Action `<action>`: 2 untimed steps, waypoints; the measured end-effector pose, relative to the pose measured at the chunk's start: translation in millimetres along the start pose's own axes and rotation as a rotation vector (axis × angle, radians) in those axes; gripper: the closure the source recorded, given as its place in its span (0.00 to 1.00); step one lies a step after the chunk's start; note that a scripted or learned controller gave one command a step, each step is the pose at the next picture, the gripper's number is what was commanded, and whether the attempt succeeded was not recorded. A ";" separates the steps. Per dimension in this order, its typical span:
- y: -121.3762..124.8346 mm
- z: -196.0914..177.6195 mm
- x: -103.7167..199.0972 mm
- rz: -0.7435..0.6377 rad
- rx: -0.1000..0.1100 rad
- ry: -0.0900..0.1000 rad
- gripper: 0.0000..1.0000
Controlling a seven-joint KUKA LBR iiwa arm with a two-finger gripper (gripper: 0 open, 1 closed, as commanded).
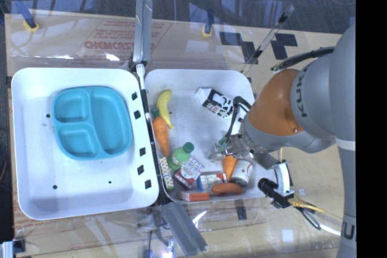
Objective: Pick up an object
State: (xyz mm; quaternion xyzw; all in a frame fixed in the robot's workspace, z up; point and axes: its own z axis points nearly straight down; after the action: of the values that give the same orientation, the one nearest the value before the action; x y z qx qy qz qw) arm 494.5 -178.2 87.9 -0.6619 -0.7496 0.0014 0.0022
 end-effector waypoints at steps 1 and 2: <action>0.7 0.0 1.2 -0.002 -0.001 0.001 0.00; 85.8 -0.2 28.1 -0.121 -0.001 -0.001 0.00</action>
State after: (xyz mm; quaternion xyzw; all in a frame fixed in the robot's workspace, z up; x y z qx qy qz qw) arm 576.2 -139.7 87.8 -0.6153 -0.7883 0.0010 0.0016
